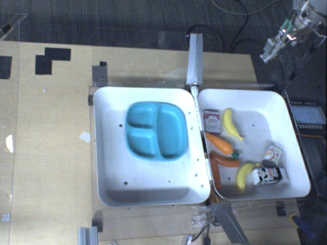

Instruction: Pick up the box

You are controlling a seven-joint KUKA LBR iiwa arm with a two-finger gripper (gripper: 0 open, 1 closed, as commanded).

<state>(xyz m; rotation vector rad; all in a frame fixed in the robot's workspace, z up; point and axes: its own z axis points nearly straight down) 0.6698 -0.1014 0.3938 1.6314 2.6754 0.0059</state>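
Two shallow white bins sit side by side on the pale wooden worktop, and the box lies in the right bin, flat against its left wall near the far corner, its dark red printed face turned up. A yellow banana lies just beside the box on its right, and an orange carrot lies just in front of it, close to or touching its near edge (the gap is too small to judge). Further toward the front of the bin lie a reddish sausage-shaped piece, a second banana, and two small cartons, one white and one black and white, near the right wall. The left bin holds a blue divided tray lying flat near its middle. The gripper hangs high over the dark floor beyond the far right corner of the worktop, well apart from the box and outside both bins; whether its jaws are spread or closed cannot be told from this view.
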